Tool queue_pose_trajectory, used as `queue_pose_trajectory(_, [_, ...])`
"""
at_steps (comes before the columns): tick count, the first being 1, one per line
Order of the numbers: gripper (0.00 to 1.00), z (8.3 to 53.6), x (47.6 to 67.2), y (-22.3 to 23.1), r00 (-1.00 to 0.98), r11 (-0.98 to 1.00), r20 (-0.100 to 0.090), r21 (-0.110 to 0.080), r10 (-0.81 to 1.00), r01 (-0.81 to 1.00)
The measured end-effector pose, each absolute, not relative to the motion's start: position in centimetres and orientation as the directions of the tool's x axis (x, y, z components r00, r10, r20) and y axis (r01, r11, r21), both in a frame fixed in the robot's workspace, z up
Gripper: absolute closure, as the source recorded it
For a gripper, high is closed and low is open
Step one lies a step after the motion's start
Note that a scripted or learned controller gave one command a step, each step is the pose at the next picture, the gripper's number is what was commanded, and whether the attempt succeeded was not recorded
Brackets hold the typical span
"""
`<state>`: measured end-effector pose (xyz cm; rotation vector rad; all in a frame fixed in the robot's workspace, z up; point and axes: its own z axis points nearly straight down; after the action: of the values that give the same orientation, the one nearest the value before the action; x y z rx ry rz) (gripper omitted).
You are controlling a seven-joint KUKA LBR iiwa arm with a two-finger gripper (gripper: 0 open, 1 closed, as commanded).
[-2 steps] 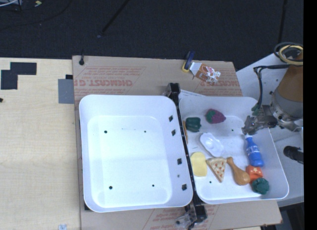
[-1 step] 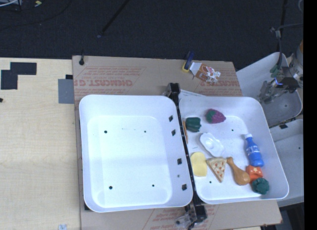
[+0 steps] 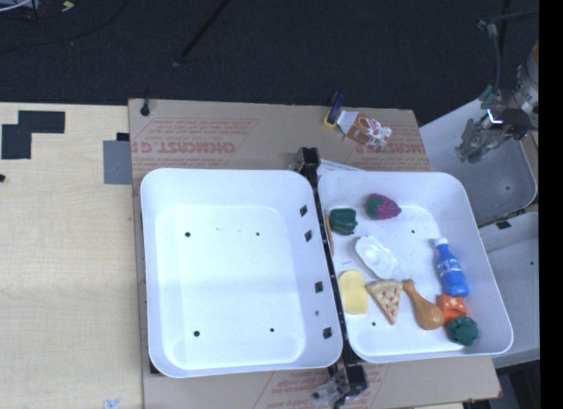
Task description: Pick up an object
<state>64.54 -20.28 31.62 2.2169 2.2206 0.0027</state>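
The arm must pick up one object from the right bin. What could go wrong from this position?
1. The gripper sits outside the right bin, beyond its far right corner, so it could clip that rim on the way in.
2. The drumstick, orange piece and dark green piece crowd one corner; a grasp there may catch two or push them against the wall.
3. The blue bottle lies flat and may roll.

Gripper (image 3: 479, 139) hanging at the far right, beyond the counter's right edge, arm rising out of view.
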Motion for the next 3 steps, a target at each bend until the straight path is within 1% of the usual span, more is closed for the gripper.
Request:
queue_pose_trajectory(1, [1.0,41.9,64.4,-20.7,-0.003,0.003,-0.003,0.008,1.0,1.0])
queue_pose_trajectory(2, [1.0,53.3,64.4,-21.2,-0.005,0.005,-0.004,0.01,1.0,1.0])
queue_pose_trajectory(3, [1.0,41.7,64.3,-21.3,0.001,-0.001,0.003,-0.013,1.0,1.0])
